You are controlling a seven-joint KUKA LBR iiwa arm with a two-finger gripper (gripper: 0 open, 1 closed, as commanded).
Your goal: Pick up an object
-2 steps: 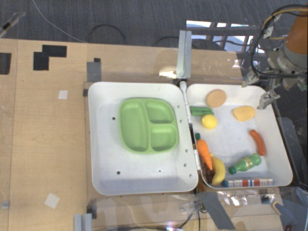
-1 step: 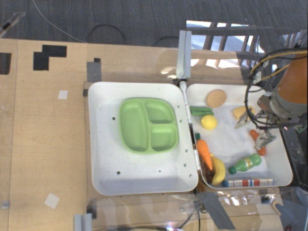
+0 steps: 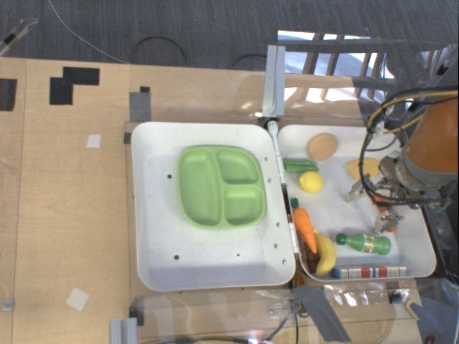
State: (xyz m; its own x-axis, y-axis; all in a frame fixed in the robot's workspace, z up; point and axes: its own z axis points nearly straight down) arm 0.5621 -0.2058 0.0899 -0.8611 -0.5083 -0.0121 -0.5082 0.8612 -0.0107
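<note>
My gripper (image 3: 373, 206) hangs low over the right side of the right bin (image 3: 428, 258), its fingers spread open with nothing between them. A green bottle (image 3: 366, 244) lies just below it. A yellow-orange object (image 3: 363, 168) sits just above it, partly hidden by cables. Further left in the same bin are a lemon (image 3: 310, 183), a green cucumber (image 3: 300, 165), a tan round item (image 3: 323, 146), a carrot (image 3: 305, 224) and a banana (image 3: 326, 254). A striped bar (image 3: 369, 271) lies along the bin's front wall.
The left bin (image 3: 154, 256) holds a green divided plate (image 3: 220, 186). A ridge (image 3: 281, 199) separates the two bins. The arm's orange band (image 3: 437, 142) and black cables (image 3: 376, 131) stand over the right bin's far right corner.
</note>
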